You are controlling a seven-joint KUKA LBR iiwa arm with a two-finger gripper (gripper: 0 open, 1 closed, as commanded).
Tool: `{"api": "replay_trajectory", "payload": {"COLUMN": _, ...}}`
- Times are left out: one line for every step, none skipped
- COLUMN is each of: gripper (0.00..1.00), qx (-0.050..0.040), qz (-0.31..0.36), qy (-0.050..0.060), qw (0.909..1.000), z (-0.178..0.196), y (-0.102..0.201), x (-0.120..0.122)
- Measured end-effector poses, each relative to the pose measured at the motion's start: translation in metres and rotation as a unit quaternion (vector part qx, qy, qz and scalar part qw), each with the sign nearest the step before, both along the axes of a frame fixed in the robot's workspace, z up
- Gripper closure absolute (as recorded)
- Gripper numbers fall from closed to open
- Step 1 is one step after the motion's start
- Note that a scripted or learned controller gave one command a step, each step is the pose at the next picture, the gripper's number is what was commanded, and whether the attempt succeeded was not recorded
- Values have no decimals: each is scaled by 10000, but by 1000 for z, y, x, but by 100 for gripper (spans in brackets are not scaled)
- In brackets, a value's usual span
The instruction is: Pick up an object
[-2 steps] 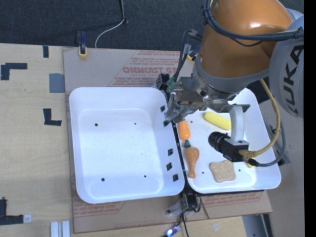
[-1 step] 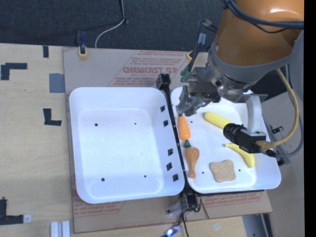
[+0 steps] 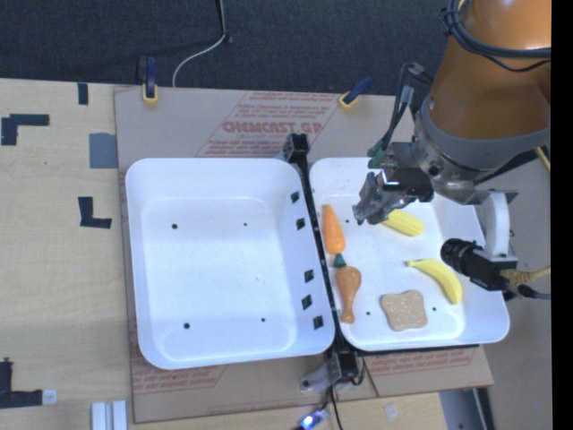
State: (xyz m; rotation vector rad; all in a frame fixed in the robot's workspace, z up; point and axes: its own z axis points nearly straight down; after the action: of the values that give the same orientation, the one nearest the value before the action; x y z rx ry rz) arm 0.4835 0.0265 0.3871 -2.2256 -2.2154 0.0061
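Note:
The right bin (image 3: 474, 330) holds an orange carrot (image 3: 333, 229) along its left wall. Below the carrot lies a brown chicken drumstick (image 3: 347, 290). A slice of toast (image 3: 404, 310) sits near the bin's front, and a yellow banana (image 3: 440, 278) lies to its right. A yellow corn cob (image 3: 401, 223) rests in the middle. My gripper (image 3: 374, 206) hangs over the bin between the carrot and the corn, close to the corn's left end. Nothing shows between its dark fingers.
The left bin (image 3: 215, 267) stands beside the right one, with black clips (image 3: 307, 276) along the shared wall. The arm's large orange and grey body (image 3: 492, 79) covers the right bin's far right part. A black cable fitting (image 3: 470, 260) juts over the banana's side.

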Motion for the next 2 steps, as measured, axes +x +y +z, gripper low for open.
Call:
{"api": "replay_trajectory", "payload": {"gripper": 100, "qx": 17, "qz": 41, "qy": -78, "qw": 10000, "z": 111, "y": 15, "x": 1}}
{"api": "replay_trajectory", "payload": {"gripper": 100, "qx": 7, "qz": 21, "qy": -39, "qw": 10000, "z": 150, "y": -16, "x": 11}}
